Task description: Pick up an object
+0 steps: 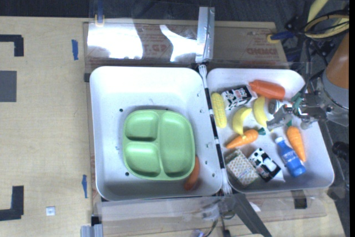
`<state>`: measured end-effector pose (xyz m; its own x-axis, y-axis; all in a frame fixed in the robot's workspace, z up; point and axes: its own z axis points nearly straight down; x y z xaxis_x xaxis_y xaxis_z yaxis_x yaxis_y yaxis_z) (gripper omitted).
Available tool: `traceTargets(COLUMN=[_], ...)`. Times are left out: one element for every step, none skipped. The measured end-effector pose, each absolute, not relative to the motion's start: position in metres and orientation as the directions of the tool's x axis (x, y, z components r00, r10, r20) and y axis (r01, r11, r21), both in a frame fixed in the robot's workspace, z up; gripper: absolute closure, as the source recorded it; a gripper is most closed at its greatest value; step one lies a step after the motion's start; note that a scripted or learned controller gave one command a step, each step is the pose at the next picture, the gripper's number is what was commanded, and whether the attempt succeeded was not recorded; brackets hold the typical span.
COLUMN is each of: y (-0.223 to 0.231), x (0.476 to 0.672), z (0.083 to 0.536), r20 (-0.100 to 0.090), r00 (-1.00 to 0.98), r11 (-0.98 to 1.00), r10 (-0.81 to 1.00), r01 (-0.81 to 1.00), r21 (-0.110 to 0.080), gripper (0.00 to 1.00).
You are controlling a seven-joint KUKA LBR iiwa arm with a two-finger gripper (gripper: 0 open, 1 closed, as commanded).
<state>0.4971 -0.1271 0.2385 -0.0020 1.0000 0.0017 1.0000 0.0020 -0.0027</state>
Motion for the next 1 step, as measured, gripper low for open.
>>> traceTargets(y=[-0.1757], x=[0.5143], z=[0.1702], r20=[0.001], r00=[0.065], r11=[-0.065], r10=[0.998], r01=[0.998], r21=[-0.002], gripper=[0.0])
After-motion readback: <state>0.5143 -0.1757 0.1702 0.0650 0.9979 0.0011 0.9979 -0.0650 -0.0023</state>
